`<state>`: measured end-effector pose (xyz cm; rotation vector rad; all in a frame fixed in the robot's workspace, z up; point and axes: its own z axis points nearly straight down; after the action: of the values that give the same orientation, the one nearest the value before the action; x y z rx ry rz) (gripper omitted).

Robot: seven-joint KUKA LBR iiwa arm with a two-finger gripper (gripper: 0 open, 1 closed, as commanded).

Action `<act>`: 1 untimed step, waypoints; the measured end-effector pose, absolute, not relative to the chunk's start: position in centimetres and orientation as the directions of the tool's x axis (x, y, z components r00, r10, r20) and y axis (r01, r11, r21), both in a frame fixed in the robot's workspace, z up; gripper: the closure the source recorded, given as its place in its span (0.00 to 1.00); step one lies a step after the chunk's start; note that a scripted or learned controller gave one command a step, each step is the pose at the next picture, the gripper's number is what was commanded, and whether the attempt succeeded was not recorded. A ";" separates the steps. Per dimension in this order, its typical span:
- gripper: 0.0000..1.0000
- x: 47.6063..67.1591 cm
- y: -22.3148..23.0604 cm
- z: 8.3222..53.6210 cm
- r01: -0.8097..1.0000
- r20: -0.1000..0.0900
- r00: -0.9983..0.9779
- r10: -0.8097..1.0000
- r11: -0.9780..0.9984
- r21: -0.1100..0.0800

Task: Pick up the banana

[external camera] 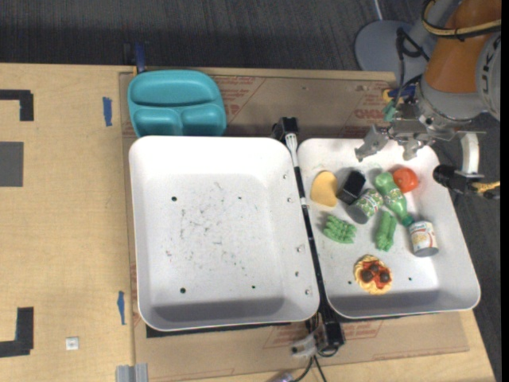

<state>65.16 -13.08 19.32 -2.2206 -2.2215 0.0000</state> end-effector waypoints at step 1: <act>0.00 61.8 -4.4 18.5 0.973 0.001 -0.231 0.973 0.231 -0.002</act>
<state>61.75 -4.36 18.49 -1.9467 -2.4634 0.0010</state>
